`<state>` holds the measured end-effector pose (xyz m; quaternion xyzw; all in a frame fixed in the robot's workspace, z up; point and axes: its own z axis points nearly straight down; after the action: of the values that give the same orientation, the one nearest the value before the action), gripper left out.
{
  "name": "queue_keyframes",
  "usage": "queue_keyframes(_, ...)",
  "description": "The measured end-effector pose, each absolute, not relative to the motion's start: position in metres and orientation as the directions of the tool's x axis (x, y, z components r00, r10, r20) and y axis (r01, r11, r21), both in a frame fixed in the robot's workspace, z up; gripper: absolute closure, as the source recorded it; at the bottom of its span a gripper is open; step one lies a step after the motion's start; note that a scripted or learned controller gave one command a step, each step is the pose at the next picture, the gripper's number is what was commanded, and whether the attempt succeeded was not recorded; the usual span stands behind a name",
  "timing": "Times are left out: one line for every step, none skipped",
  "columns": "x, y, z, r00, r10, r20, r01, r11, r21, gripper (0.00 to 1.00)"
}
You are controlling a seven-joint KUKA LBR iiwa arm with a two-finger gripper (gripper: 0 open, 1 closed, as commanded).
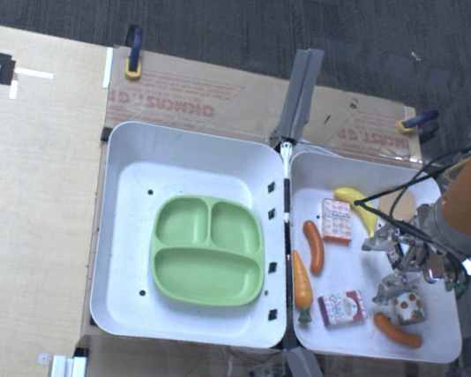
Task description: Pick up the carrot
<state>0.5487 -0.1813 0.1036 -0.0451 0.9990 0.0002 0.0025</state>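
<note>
Approach step, no grasp yet. Carrot (300, 282) lay at right bin's (451, 340) left wall. Gripper (398, 286) hovered well apart near right side; grip state impossible to tell. Needed leftward move, then descent.

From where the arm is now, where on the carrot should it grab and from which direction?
Grip the carrot across its thick orange middle, coming straight down from above. It lies flat along the right bin's left wall, green top nearest the camera, so fingers should probably close across its width; the wall side looks tight. The sausage sits just beyond its far end. The gripper is well to its right.
</note>
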Motion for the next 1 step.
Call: queue_keyframes(0.6291, -0.1576, 0.1377, -0.987, 0.158, -0.007, 0.158, 0.987, 0.001, 0.0)
